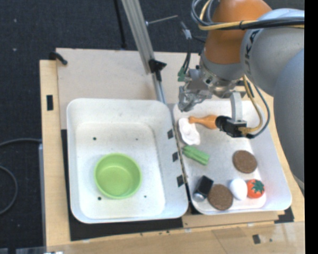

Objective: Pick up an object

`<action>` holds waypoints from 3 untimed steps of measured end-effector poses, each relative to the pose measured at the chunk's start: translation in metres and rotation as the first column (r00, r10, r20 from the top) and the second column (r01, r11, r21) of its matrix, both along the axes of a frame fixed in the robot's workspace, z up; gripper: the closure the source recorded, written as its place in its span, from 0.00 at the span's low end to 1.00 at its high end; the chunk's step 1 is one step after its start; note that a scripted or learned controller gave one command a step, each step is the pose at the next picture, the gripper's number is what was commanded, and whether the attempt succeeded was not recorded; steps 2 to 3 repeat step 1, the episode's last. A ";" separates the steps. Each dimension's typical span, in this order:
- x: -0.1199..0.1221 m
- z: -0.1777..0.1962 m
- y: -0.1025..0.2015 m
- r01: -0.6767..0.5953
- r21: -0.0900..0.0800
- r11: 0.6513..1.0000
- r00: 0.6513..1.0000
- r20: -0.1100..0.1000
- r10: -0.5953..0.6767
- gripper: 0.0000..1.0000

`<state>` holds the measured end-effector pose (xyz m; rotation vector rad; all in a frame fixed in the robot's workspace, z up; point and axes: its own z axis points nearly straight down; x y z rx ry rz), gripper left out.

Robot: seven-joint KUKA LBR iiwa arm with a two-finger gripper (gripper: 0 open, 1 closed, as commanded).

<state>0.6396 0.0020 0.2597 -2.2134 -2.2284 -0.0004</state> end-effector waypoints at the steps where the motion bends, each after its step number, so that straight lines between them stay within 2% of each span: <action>1: 0.009 0.002 0.057 -0.001 0.000 1.000 1.000 0.002 0.001 1.00; 3: 0.009 0.002 0.057 -0.001 0.000 1.000 1.000 0.002 0.001 1.00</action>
